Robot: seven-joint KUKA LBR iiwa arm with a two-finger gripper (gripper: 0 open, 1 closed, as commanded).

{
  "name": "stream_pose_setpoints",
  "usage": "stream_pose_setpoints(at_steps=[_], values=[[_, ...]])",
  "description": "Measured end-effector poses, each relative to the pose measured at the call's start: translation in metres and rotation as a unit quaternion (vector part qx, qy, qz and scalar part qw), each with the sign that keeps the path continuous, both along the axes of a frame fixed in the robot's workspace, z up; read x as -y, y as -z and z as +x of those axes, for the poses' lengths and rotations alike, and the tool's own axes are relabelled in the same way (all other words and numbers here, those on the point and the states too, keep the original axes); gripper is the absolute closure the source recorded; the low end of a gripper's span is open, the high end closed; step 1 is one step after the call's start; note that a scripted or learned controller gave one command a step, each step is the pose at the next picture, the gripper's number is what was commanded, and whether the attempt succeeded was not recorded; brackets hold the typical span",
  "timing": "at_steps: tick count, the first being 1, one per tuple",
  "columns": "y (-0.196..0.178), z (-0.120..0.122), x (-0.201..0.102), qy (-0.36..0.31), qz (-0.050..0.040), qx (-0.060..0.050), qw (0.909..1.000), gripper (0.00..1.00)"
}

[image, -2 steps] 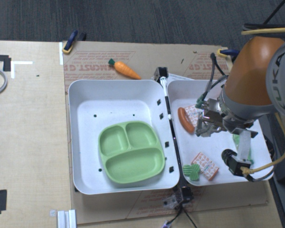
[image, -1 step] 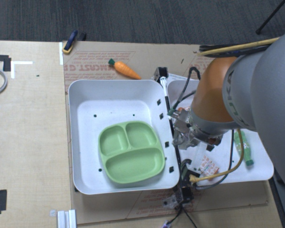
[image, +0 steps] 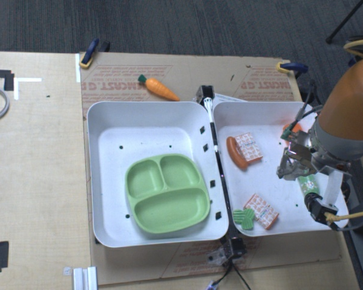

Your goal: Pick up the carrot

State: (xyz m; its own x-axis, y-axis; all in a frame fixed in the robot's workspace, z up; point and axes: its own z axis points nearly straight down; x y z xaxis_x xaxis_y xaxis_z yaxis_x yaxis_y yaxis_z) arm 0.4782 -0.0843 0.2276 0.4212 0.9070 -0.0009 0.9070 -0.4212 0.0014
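An orange carrot (image: 159,87) with a green top lies on the cardboard behind the left bin's far rim, outside both bins. My gripper (image: 288,170) hangs low over the right side of the right bin (image: 272,116), far to the right of that carrot. A small orange piece (image: 292,127) peeks out just beside the wrist, and the arm hides the rest of it. A green object (image: 309,184) sits right under the gripper body.
In the left bin (image: 109,162) lies a green divided plate (image: 167,192). The right bin holds a red sausage (image: 236,153), two patterned boxes (image: 250,147) (image: 263,211) and a small green toy (image: 244,219). Clamps (image: 89,52) hold the cardboard's far corners.
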Motion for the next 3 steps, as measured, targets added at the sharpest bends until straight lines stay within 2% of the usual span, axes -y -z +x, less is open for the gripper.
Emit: stream_pose_setpoints(at_steps=[1, 2, 3], values=[[0.000, 0.000, 0.000, 0.000, 0.0001, 0.000, 1.0000, 0.00], [-0.039, 0.112, 0.057, -0.017, 0.0000, -0.001, 0.9999, 0.00], [0.132, 0.096, 0.066, 0.028, 0.0000, 0.001, 0.9996, 0.00]])
